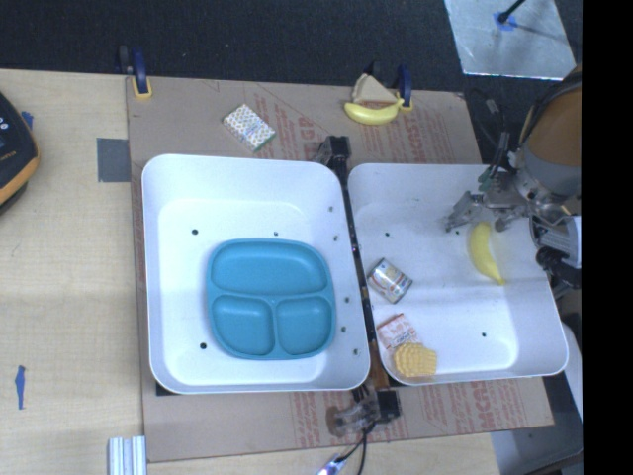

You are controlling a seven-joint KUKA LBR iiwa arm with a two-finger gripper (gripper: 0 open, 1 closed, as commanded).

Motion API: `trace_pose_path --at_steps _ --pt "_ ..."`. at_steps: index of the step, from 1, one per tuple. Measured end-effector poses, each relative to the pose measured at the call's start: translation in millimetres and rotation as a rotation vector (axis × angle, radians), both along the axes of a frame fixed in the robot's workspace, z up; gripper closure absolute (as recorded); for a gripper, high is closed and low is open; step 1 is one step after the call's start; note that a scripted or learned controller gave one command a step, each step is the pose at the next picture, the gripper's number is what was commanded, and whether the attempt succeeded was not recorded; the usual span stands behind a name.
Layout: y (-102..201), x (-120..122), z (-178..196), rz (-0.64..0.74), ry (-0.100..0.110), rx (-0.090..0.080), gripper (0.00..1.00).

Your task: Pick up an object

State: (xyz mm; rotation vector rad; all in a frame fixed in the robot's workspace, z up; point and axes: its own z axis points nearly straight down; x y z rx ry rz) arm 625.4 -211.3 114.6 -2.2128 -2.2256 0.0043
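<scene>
where gripper meets banana

Lab bench; clamped white bins

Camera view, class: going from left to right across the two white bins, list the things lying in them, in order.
Blue divided plate → small metal can → waffle-like snack → banana, just below the gripper.

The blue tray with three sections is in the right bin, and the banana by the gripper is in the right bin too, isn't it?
Not quite. The camera view shows the blue tray in the left bin. The banana by the gripper is indeed in the right bin.
</scene>
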Motion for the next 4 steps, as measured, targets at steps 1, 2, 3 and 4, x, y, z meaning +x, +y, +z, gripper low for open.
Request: trace_pose_path --at_steps 1,2,3,4 --pt "0 -13 -12 -0.001 -0.001 -0.001 0.00" --pt "-1 24 34 -0.002 -0.004 0.000 0.00" --pt "0 -8 -23 -0.001 -0.001 -0.001 0.00" --pt "0 -19 1 -0.002 -0.001 0.000 0.00"
